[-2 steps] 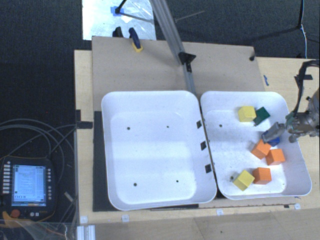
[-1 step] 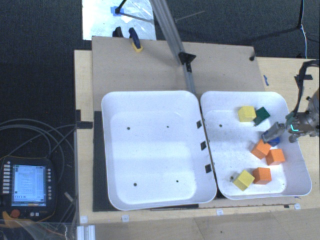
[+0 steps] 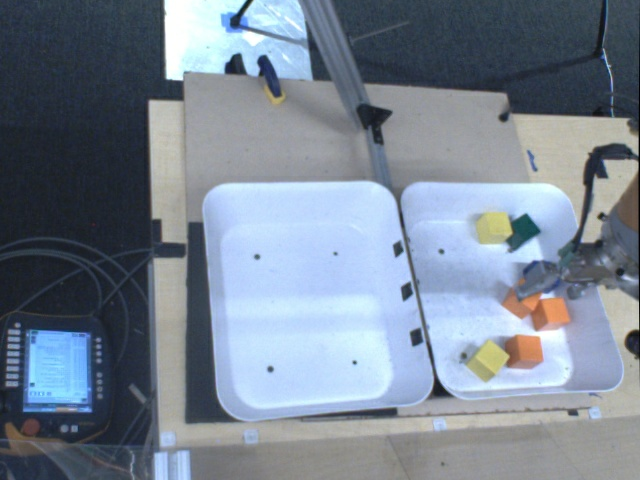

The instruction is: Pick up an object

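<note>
Orange blocks [image 3: 519, 301], clustered w/ further blocks in right bin [image 3: 440, 368], right half, close under gripper [image 3: 545, 278]. Nearest candidate: small orange piece at cluster's left edge, touching or just below gripper tip, partly covered by it. Second orange block [image 3: 551, 314] just beside, toward front-right; third orange block [image 3: 524, 351] nearer bin's front edge, touching yellow block [image 3: 488, 360]. Another yellow block [image 3: 494, 227] and dark green block [image 3: 523, 231] side by side toward back of same bin, well apart from gripper. Task stage, as judged: approach done or nearly so, grasp not confirmed; nothing visibly lifted, all blocks resting on bin floor. Left to do: close on one block, raise clear of bin. Gripper state: low over bin floor, bluish-grey tip pointing left toward orange cluster; opening width not readable at this res., contents likewise; cannot tell whether anything held. Risk, as judged: orange pieces packed tight, so neighbour likely nudged or wedged during closure. Arm [image 3: 615, 258] entering from right over bin rim. Left bin [image 3: 225, 268] adjacent, sharing centre divider w/ right bin. Beyond bins: bench board [image 3: 300, 128], slanted grey pole [image 3: 335, 43] across back, teach pendant [image 3: 55, 373] w/ lit screen on floor at left, cables around it.
</note>
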{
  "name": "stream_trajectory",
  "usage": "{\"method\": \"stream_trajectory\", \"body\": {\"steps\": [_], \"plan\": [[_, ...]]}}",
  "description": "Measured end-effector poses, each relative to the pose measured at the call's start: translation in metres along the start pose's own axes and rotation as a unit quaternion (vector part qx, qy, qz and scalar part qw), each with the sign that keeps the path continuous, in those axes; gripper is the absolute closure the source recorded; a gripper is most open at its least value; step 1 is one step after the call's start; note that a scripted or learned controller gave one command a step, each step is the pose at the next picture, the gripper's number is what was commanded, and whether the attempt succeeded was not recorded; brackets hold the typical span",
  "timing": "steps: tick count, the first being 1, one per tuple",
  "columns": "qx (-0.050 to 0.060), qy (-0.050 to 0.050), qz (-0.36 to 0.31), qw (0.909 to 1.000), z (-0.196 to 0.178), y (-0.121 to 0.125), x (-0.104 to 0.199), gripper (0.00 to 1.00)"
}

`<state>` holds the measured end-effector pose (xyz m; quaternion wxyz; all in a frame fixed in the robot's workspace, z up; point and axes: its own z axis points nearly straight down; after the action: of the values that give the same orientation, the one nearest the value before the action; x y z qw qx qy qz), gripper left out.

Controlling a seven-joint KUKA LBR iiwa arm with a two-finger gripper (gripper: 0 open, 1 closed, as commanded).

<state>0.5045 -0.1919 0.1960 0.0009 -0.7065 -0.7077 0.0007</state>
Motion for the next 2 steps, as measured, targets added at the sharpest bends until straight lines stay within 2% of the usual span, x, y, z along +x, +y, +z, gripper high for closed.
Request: {"method": "stream_trajectory", "body": {"steps": [1, 2], "plan": [[0.000, 0.000, -0.001, 1.0000, 0.047, 0.009, 0.000, 0.00], [-0.008, -0.006, 0.001, 0.9999, 0.084, 0.013, -0.004, 0.00]]}}
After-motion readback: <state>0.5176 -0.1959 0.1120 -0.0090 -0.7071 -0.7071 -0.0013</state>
